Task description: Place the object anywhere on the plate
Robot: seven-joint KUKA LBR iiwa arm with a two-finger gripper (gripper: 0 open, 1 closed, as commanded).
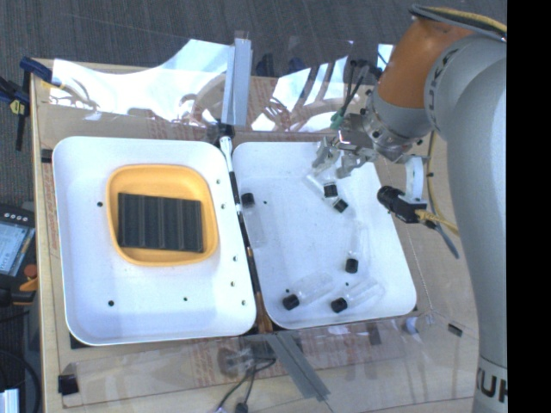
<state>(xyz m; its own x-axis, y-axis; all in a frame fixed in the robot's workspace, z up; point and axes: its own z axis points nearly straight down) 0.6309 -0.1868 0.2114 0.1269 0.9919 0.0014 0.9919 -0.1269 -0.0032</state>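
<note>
Two white bins are seen side by side from the fixed overhead camera, the left bin [77, 308] carrying a yellow plate [162, 213] with a dark ribbed centre, the right bin [284, 205] scattered with several clear tubes with black caps. The gripper [331, 163] is poised over the upper part of the right bin, reached in from the right on the grey arm [469, 127] with its orange band [413, 54]. Whether anything is held cannot be told: the metal fingers are partly lost against the white floor of the bin, and their spread cannot be read. One clear tube [331, 189] is seen just below the fingertips, its black cap beside a second black cap, close enough to be the object aimed at, though contact cannot be confirmed. It appears to lie slanting down and to the right from the gripper. Other tubes are left lower in the same bin, one upright along the right side [355, 249] and two near the bottom edge [310, 289]. The plate is judged to lie well apart to the left of the gripper, across the divider between the bins, so a leftward carry over that divider would be called for once an object is secured.
</note>
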